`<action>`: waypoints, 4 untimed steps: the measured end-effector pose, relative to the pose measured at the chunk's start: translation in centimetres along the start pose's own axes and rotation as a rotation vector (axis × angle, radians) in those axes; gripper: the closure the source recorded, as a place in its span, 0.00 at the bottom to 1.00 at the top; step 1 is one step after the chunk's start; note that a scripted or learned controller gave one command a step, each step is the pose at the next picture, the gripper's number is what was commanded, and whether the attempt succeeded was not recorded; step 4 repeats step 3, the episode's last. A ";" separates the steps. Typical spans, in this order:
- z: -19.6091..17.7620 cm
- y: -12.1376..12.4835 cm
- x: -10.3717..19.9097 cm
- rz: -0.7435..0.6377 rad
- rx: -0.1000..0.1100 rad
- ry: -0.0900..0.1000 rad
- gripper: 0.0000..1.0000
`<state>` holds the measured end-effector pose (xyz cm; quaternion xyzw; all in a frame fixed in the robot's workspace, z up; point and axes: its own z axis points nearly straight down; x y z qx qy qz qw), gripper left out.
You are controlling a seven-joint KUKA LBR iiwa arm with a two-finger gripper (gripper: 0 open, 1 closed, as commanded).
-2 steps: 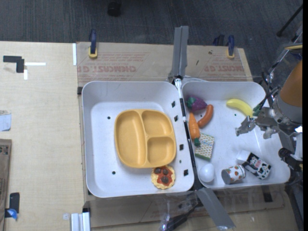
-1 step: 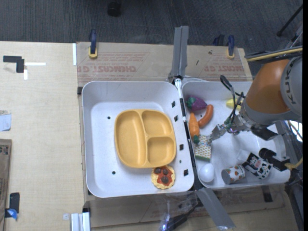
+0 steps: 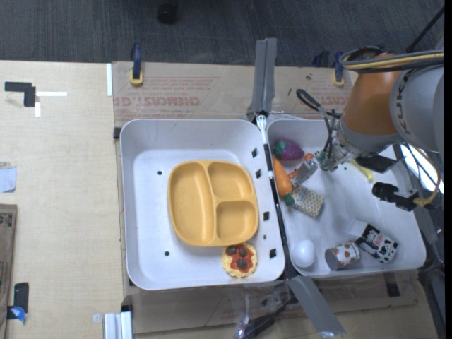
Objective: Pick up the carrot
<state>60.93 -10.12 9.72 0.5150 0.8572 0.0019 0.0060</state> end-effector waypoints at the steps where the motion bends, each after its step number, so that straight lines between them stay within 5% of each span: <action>1: -1.0 0.1 -0.1 0.003 -0.003 0.000 1.00; 2: -9.4 2.5 7.1 0.514 0.014 0.005 1.00; 3: -9.5 -3.9 11.0 0.666 0.017 0.005 1.00; 4: -9.5 -3.9 11.0 0.666 0.017 0.005 1.00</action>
